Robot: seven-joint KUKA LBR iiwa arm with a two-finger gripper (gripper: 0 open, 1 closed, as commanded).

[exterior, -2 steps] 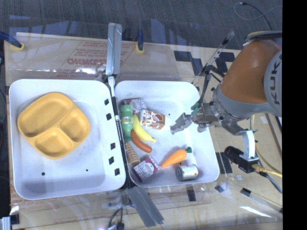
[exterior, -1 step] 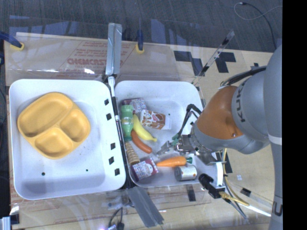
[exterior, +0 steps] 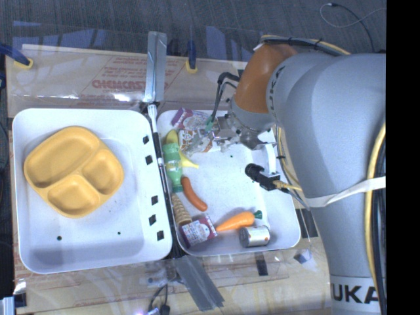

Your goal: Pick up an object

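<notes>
My gripper (exterior: 213, 134) hangs low over the far part of the right bin (exterior: 275, 205), right beside a crinkled white and red packet (exterior: 193, 140). A purple wrapper (exterior: 182, 117) lies just behind that packet. Along the bin's left wall lie a yellow banana (exterior: 176, 141), a green bottle (exterior: 172, 161), a red-orange sausage (exterior: 193, 194) and a waffle cone (exterior: 178, 208). Near the front edge sit a maroon packet (exterior: 197, 230), an orange carrot (exterior: 235, 221) and a silver can (exterior: 254, 236).
The left bin (exterior: 39, 241) holds a yellow divided plate (exterior: 73, 169). The grey arm with its orange band (exterior: 259, 77) covers the bench to the right of the right bin. Bare white floor shows in the middle of the right bin.
</notes>
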